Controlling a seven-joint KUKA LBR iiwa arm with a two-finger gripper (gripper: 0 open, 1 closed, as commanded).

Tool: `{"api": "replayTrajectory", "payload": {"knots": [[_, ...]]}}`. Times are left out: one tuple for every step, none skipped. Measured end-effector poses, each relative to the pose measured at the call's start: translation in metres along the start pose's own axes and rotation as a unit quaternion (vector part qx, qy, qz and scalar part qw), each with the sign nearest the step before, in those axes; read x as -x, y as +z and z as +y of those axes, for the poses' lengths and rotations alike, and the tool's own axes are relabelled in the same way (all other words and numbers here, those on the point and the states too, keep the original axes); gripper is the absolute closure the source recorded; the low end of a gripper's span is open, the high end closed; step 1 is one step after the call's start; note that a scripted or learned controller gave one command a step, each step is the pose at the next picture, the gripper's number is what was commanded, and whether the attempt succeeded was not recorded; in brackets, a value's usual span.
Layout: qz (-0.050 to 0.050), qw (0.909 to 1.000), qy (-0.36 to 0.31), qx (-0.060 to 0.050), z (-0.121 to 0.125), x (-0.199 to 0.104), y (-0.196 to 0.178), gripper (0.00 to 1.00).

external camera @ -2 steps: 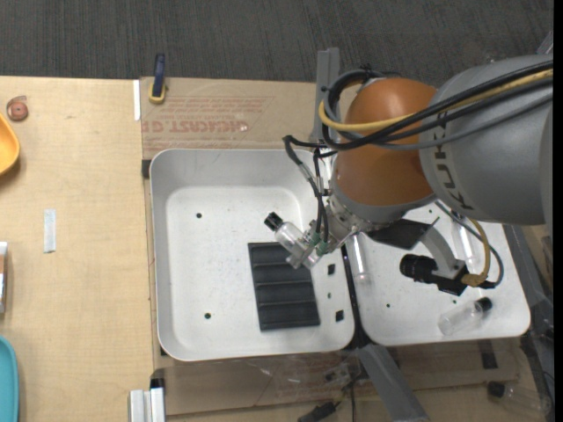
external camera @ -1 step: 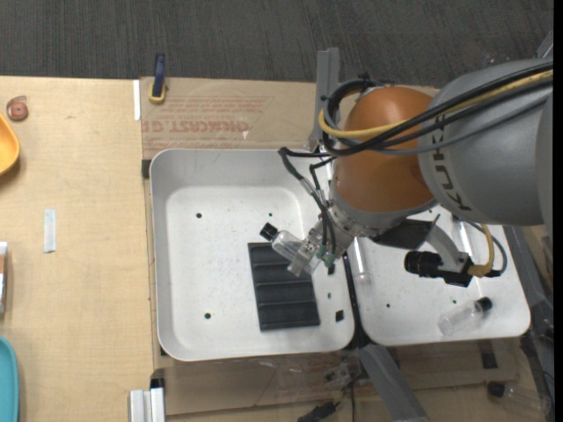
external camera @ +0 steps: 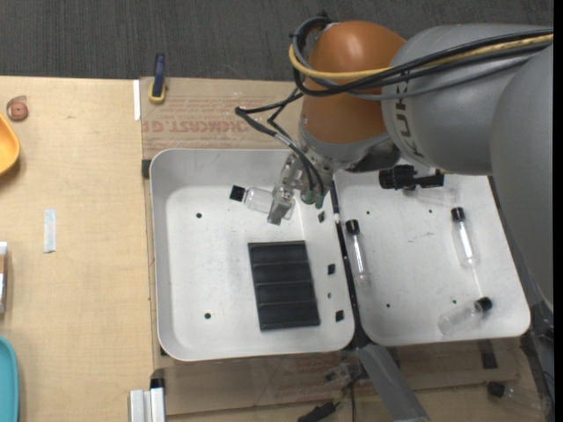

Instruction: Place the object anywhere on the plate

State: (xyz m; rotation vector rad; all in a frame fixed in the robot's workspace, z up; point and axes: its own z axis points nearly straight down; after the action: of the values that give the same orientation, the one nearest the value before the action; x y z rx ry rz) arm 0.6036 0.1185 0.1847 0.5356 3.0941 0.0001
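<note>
Starting at the far left of the desk (external camera: 79, 280): a small red disc (external camera: 16, 108) sits up near the top corner. Just below it an orange dish (external camera: 5, 148) is cut off by the edge. A pale strip (external camera: 49, 231) lies alone further down, and something teal (external camera: 4, 381) pokes in at the bottom corner. A blue clamp (external camera: 158, 76) sits at the top edge of the cardboard (external camera: 220, 126) under the bins.

Now the left bin (external camera: 163, 262). The vial (external camera: 251, 199), clear with a black cap, lies on its side in the upper middle of the floor, cap pointing left. It is off the plate (external camera: 283, 284). That black ridged slab lies lower down, toward the bin's right side, with a band of white floor between the two. The pincer (external camera: 283, 207) sits right at the vial's clear end and seems to touch it, though glass and metal blur together from here. I can't tell whether the pincer is open, closed or gripping. The arm (external camera: 457, 86) looms in from the right, its orange band above the bins' top edge.

In the right bin (external camera: 422, 262), a second vial (external camera: 355, 251) lies along the left wall. A third vial (external camera: 464, 236) lies further right. A fourth vial (external camera: 462, 316) is tilted near the bottom right corner, with its black cap at the right end.
</note>
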Motion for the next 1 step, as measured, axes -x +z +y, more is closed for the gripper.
{"api": "replayTrajectory", "payload": {"knots": [[0.000, 0.9959, -0.090, 0.000, -0.0309, -0.0310, -0.0850, 1.00]]}}
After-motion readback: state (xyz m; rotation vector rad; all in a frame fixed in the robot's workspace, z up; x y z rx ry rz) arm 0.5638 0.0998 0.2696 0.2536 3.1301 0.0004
